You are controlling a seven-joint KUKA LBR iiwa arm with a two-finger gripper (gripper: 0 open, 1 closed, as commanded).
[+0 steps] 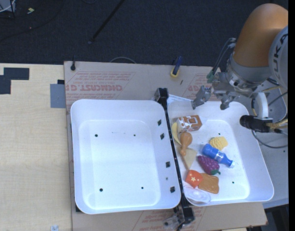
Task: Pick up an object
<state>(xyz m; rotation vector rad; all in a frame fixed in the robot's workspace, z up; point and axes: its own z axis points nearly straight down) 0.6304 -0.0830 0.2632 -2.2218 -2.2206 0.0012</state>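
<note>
My gripper (213,100) hangs open above the far edge of the right bin (253,177), its two grey fingers spread apart with nothing between them. Below it in that bin lie several toy foods: a brown-and-white carton (190,123), a tan drumstick (185,141), a yellow ridged piece (218,142), a blue bottle (216,155), purple grapes (208,164), a red strawberry (194,178) and an orange slice of bread (209,184). The carton lies nearest the gripper, a little toward the front and left of it.
The left bin (85,129) sits beside the right one, joined by a black divider with clips (167,143). A blue and yellow clamp (176,68) stands on the cardboard behind the bins. A clear plastic piece (198,196) lies at the right bin's front left corner.
</note>
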